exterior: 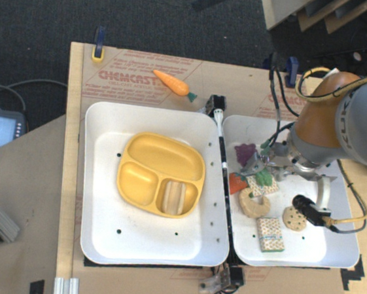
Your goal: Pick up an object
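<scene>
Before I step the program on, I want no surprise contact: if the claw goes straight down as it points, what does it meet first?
Probably the green-and-white toy lying directly beneath the claw, in the right bin; depth is unclear from this slant.
</scene>
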Controlling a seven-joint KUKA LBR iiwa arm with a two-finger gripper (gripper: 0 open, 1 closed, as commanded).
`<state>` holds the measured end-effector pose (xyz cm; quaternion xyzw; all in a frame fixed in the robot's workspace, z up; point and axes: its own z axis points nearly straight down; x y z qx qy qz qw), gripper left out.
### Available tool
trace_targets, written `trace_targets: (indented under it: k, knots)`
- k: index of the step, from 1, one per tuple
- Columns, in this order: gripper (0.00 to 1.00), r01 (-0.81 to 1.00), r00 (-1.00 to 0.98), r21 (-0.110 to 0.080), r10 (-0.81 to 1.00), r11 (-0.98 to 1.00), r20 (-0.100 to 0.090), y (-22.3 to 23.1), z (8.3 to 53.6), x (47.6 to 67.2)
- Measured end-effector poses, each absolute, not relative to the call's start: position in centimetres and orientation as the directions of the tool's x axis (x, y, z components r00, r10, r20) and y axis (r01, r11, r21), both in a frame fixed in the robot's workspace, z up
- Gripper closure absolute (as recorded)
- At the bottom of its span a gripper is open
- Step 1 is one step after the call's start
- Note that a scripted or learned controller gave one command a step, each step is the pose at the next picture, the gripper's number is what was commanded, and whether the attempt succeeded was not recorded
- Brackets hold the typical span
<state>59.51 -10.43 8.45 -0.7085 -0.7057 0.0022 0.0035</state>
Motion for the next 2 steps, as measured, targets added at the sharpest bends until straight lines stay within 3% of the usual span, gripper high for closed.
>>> trace_targets:
  k: [1, 2]
  knots:
    - [1.0, 1.0, 0.002, 0.001, 1.0, -0.002, 0.0, -10.3, 9.5, 59.9]
    - [1.0, 1.0, -0.004, -0.001, 1.0, 0.004, 0.003, -4.2, 18.9, 53.6]
